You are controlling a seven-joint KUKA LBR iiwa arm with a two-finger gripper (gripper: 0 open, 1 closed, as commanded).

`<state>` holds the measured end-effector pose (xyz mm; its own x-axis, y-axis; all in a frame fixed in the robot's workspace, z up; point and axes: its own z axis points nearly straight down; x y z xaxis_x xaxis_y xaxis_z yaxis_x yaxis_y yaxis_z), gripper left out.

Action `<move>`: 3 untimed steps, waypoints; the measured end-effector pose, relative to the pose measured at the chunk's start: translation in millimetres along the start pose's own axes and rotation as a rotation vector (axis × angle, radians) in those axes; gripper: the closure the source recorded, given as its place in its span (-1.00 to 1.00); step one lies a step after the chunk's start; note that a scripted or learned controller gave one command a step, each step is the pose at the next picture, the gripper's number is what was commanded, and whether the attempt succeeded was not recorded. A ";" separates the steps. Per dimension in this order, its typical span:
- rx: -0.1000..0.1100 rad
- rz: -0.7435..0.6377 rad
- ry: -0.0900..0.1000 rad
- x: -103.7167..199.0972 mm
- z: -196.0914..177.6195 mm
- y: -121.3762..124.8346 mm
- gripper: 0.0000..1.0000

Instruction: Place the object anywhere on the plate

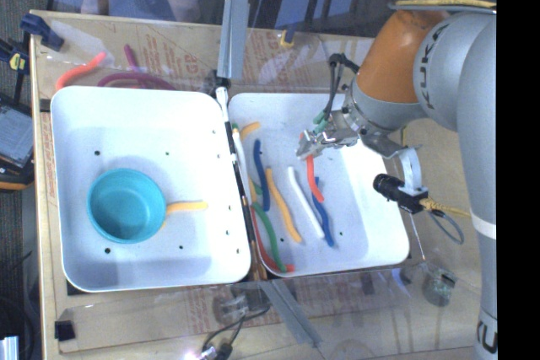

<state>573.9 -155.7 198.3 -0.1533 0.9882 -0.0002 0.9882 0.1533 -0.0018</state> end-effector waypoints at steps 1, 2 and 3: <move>0.004 -0.064 0.000 86.7 7.8 5.7 1.00; 0.003 -0.272 0.002 173.0 7.3 -41.1 1.00; 0.000 -0.415 0.000 211.2 1.4 16.3 1.00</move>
